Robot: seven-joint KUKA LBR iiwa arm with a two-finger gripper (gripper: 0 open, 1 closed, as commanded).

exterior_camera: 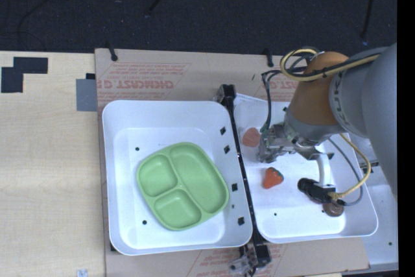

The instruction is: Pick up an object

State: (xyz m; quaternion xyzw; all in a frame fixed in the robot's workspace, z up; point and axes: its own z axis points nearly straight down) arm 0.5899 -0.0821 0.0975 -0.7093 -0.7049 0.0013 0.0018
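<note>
The arm (353, 97) hides part of the right bin (292, 230); the tool (267, 152) covers one edge of a pink object (249, 137).

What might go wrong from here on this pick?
The claw sits between the pink item and the red item, over neither; a grasp here may catch nothing or nudge one away. Both lie near the middle divider, so the claw may hit that wall.

Grey arm (373, 94), orange band (314, 99), silvery tool (271, 147)
</note>
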